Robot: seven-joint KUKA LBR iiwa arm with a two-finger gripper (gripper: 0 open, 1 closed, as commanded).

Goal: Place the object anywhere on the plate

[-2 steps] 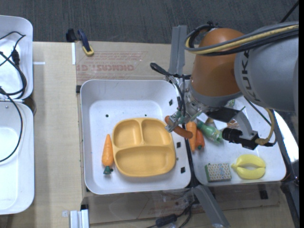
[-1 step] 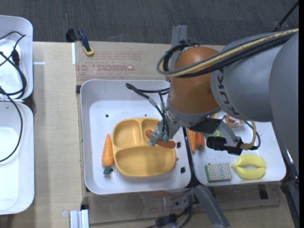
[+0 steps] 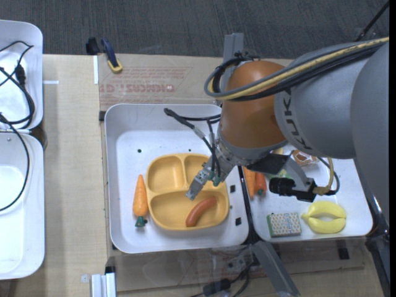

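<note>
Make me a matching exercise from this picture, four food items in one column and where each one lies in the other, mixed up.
Items:
1. sausage
2. carrot with green top
3. banana
4. sponge

Places:
A. left bin's floor, left of the plate
B. right bin, near its right end
C. in the plate's front compartment
D. right bin, just left of the banana

Pairs: 1-C, 2-A, 3-B, 4-D

Grey arm (image 3: 334, 98) reaches in from right, wrist bent down; fingers (image 3: 199, 185) angled down-left, slightly apart.
</note>
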